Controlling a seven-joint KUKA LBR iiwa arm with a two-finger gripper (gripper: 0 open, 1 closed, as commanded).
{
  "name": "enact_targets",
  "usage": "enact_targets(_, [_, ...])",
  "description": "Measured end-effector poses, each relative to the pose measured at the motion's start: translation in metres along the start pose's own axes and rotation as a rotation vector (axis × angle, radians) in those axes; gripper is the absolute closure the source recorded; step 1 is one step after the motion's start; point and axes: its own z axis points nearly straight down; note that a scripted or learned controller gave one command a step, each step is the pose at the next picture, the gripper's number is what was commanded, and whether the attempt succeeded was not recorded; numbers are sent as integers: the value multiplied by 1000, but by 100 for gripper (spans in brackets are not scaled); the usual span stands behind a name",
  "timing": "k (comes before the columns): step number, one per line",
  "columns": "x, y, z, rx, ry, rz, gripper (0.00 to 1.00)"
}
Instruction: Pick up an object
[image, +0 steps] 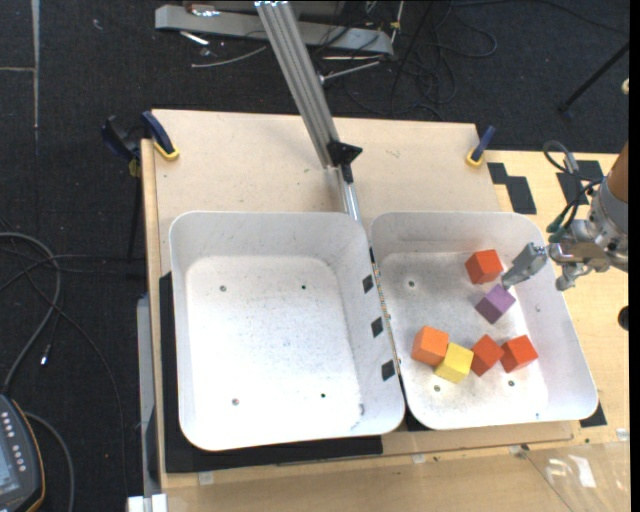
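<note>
Gripper (545, 262) is hovering over the right bin (560, 400), fingers spread, holding nothing; purple cube (495, 303) is sitting just below, and a finger risks nudging it aside.

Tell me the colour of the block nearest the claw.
Purple; the block lies just below the claw in the right bin, camera view.

Six blocks (472, 332) in right bin (560, 400), fingers (523, 266) above purple block (495, 304)
</note>
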Motion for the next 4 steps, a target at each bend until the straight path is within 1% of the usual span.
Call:
enact_targets(1, [10,20,134,-1,0,0,0])
enact_targets(2, [3,68,158,-5,-3,-3,0])
enact_targets(3, [-31,66,157,-2,-1,1,0])
enact_targets(4, [-31,66,147,-3,-3,-4,100])
